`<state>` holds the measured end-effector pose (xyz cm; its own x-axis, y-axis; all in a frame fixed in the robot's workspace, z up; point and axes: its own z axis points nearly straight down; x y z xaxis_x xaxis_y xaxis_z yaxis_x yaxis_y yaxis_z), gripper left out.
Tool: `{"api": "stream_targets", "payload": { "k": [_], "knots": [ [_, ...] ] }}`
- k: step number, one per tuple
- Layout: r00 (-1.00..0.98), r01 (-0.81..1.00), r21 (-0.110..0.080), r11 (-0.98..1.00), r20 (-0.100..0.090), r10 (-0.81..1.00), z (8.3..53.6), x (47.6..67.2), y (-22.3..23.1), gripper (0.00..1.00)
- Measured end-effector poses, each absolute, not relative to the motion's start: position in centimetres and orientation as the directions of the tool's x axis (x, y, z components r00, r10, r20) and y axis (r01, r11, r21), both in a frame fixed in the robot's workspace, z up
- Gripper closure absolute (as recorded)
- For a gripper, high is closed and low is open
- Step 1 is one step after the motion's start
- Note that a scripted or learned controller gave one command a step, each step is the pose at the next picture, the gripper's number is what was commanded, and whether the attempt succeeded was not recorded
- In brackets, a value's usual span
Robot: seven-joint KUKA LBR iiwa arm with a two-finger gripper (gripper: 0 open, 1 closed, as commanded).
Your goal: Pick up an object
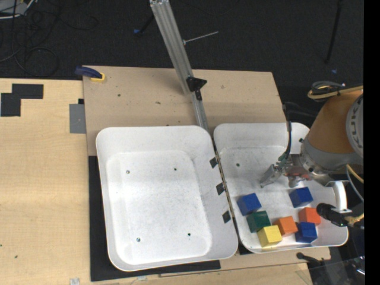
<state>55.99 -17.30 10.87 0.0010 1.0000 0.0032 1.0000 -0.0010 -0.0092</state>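
hand | low over right bin centre; grip state cannot tell; nothing visibly held | blocks clustered along bin's near edge; nearest target blue block, beside hand

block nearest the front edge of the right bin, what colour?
Yellow block, next to the dark green block; clearest in the camera view.
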Motion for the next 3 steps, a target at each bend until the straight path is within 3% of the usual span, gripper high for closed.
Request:
{"api": "stream_targets", "payload": {
  "k": [1,3],
  "knots": [
    [0.009,1.0,-0.004,-0.008,0.001,1.0,12.2,56.1,-17.6,1.0],
    [-0.001,1.0,0.003,0.001,-0.001,1.0,23.0,56.3,-17.7,1.0]
  ]
}}
